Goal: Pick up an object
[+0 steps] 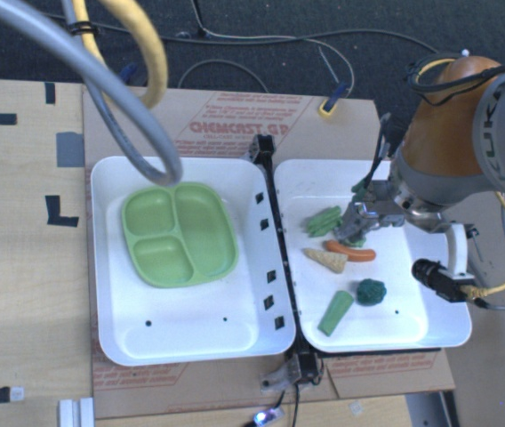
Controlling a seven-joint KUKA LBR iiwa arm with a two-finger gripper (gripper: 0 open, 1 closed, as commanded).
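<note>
Two shallow white bins side by side on light wood surface (21, 283), cardboard sheet (235, 123) underneath w/ red print. Black divider strip (275, 247) btwn bins.

Left bin (110, 327): green divided plate (180, 234), three compartments, sits in upper half, slightly rotated. Grey hose (101, 87) sweeps in from top left, its end over bin's upper edge near plate. Yellow hose (141, 34) arcs behind it.

Right bin (430, 327): several toy food items. Green bean-like piece (323, 221) at upper left, tilted. Orange carrot (351, 253) lying roughly horizontal, just below pincer. Pale cone-shaped piece (324, 259) just left of carrot, touching or nearly so; can't tell which. Dark green broccoli-like lump (371, 292) lower centre. Light green cylinder (335, 313) lower left, slanted, near broccoli but apart.

Arm (452, 140) reaches in from right, orange band above wrist, grey body over bin's upper right. Pincer (354, 227) down low in right bin, btwn green bean piece and carrot, right beside both. Fingers too dark and cluttered to read; can't tell how far apart, nor whether anything is between them. No item visibly lifted; all lie on bin floor.

Black cables (261, 38) across dark floor up top. Small blue-yellow connector (332, 105) at cardboard's upper right edge.
</note>
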